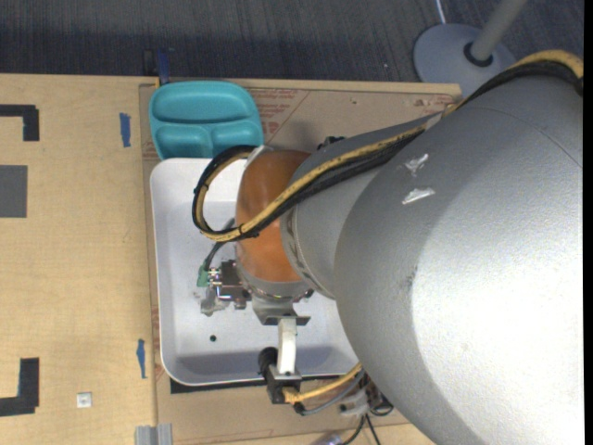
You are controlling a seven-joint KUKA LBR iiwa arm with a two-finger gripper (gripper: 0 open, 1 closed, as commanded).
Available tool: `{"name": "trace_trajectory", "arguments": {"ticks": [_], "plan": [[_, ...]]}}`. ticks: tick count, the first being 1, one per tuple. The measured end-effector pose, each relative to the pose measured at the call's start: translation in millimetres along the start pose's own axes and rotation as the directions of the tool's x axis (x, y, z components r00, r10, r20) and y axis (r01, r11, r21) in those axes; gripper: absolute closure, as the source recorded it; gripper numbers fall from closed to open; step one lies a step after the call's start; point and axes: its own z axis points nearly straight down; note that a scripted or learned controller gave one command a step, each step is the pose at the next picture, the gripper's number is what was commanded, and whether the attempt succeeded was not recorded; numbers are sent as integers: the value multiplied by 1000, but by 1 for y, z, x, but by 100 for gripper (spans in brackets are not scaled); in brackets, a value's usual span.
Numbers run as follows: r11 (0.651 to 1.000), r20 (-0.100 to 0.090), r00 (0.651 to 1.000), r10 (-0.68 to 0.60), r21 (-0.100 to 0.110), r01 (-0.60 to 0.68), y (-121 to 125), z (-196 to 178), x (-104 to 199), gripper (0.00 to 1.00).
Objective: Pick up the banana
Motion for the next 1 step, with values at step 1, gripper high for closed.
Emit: {"name": "trace_trajectory", "arguments": {"ticks": [1], "plan": [[913, -1, 913, 408, -1, -408, 0, 21, 0, 0]]}}
